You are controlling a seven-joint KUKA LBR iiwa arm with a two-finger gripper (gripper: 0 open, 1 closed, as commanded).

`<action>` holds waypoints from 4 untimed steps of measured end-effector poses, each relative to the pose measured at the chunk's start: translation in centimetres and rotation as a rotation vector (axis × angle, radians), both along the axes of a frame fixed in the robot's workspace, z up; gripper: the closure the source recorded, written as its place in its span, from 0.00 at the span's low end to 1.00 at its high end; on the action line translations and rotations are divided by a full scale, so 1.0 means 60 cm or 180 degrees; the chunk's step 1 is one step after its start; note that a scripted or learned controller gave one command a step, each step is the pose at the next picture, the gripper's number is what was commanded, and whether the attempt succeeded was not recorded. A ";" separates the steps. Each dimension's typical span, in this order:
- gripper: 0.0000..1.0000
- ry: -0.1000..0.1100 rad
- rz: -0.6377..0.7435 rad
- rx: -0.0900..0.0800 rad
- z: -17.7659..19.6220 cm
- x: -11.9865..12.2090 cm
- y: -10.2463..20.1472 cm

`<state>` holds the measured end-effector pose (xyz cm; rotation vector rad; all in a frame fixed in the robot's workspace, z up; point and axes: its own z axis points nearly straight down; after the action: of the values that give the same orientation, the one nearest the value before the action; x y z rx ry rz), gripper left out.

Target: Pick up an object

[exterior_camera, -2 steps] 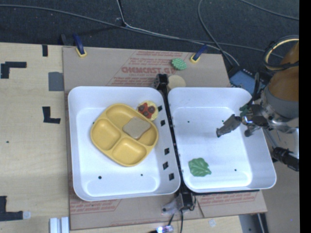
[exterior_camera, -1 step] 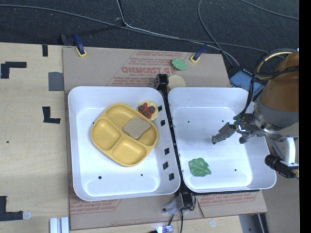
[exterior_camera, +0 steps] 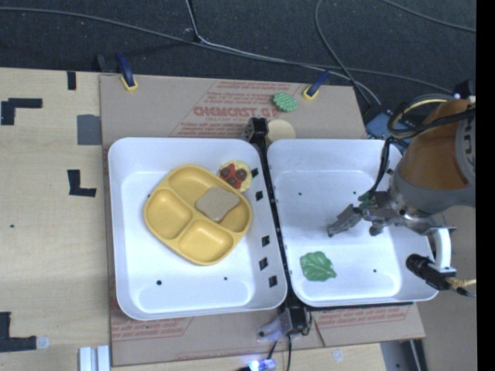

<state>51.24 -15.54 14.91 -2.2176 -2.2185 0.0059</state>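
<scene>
Nearest the camera's foot, at about six o'clock in the right bin (exterior_camera: 340, 296), lies a small green leaf-shaped piece (exterior_camera: 317, 266), flat on the white floor and clear of the walls. It looks the likeliest thing to be picked, as it is the loose item in the bin the arm works over.

Just beyond it, toward two o'clock from the leaf, the gripper (exterior_camera: 340, 226) hangs low over the bin floor, its dark fingers pointing toward nine o'clock. Nothing sits between them; whether they stand wide or narrow I cannot tell, since they blur into one dark shape. The gripper is near the leaf but apart from it, not touching.

So the task reads as barely begun: no object lifted, none gripped. Left to do, by my judgement: bring the fingers over the leaf, descend, close and raise it.

Across the divider at nine o'clock, the left bin (exterior_camera: 135, 284) holds a yellow divided plate (exterior_camera: 182, 222) bearing a tan square slice (exterior_camera: 216, 203); a small reddish food piece (exterior_camera: 234, 175) sits at the plate's one o'clock edge.

Farthest, at twelve o'clock on the cardboard beyond the bins, rests a green dotted piece (exterior_camera: 285, 101)
</scene>
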 end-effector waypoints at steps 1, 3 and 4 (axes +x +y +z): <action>0.00 -0.0010 0.0001 -0.0003 -0.103 -0.010 0.001; 1.00 -0.0033 0.0003 -0.0006 0.020 -0.015 0.006; 1.00 -0.0030 0.0004 -0.0007 0.107 -0.014 0.006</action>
<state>50.42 -15.19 21.35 -2.2220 -2.2257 -0.0023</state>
